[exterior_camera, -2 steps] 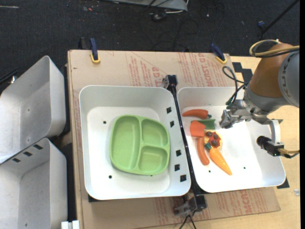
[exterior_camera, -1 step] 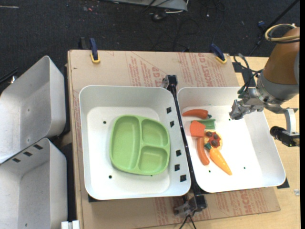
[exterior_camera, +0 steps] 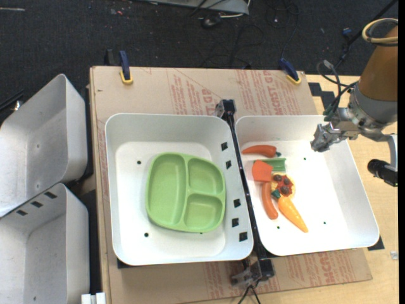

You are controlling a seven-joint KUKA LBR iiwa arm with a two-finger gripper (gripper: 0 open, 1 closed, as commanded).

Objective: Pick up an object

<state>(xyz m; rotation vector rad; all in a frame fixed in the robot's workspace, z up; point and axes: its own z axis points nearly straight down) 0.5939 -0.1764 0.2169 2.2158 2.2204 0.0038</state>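
Toy food lies clustered in the left part of the right bin (exterior_camera: 342, 189): a red chili pepper (exterior_camera: 260, 150), an orange carrot with a green top (exterior_camera: 264, 169), a small dark berry cluster (exterior_camera: 283, 185), a thin orange piece (exterior_camera: 269, 205) and a yellow-orange carrot (exterior_camera: 293, 213). My gripper (exterior_camera: 320, 139) hangs over the upper right part of that bin, well right of the food. Nothing shows between its fingers.
The left bin (exterior_camera: 120, 170) holds a green divided plate (exterior_camera: 186, 192). Two spare white bins (exterior_camera: 38, 151) sit off the bench at the left. Blue and yellow clamps (exterior_camera: 125, 68) hold the board's far edge. Cables lie on the dark floor behind.
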